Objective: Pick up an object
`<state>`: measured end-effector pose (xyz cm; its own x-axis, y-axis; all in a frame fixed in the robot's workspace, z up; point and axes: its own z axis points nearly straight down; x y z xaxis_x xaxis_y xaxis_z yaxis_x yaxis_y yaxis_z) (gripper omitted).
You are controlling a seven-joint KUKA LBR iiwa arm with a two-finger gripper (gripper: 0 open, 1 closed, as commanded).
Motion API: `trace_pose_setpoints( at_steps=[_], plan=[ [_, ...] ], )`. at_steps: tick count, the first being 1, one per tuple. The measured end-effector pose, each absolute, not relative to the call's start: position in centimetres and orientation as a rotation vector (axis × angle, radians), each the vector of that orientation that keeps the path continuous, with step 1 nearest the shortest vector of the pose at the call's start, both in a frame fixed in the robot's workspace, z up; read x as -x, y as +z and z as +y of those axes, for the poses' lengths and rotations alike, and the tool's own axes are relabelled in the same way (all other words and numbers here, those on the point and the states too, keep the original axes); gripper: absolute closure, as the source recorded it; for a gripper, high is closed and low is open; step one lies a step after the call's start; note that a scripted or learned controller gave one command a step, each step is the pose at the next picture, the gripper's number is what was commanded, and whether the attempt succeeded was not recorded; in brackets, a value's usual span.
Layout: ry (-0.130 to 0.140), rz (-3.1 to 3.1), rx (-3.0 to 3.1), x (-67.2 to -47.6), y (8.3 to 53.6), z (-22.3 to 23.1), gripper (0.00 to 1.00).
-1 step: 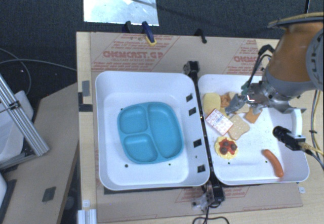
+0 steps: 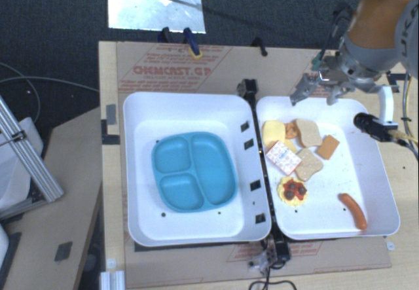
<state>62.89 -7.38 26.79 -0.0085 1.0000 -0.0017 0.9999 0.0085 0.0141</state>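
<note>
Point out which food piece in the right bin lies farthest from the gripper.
The orange-red sausage, alone near the right bin's front right corner. The other pieces cluster toward the back left, closer to the gripper.

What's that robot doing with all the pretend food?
The arm reaches in from the right, and its tool hangs above the far edge of the right bin. It is trying to pick something up but holds nothing yet. In that bin lie toy foods: bread slices, a cheese block, a cracker, a wrapped snack, a small pizza and a sausage. The left bin holds a blue tray.
</note>
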Motion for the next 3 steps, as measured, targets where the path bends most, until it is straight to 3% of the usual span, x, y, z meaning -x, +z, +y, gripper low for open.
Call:
trace_pose_setpoints(
  at_steps=[1,2,3],
  plan=[
    [-0.014,2.226,-2.231,-58.5,13.3,-10.2,0.0],
    [0.004,2.225,-2.213,-64.4,10.0,-10.2,0.0],
    [-0.003,2.217,-2.228,-55.9,8.4,-14.6,0.0]
  ],
)
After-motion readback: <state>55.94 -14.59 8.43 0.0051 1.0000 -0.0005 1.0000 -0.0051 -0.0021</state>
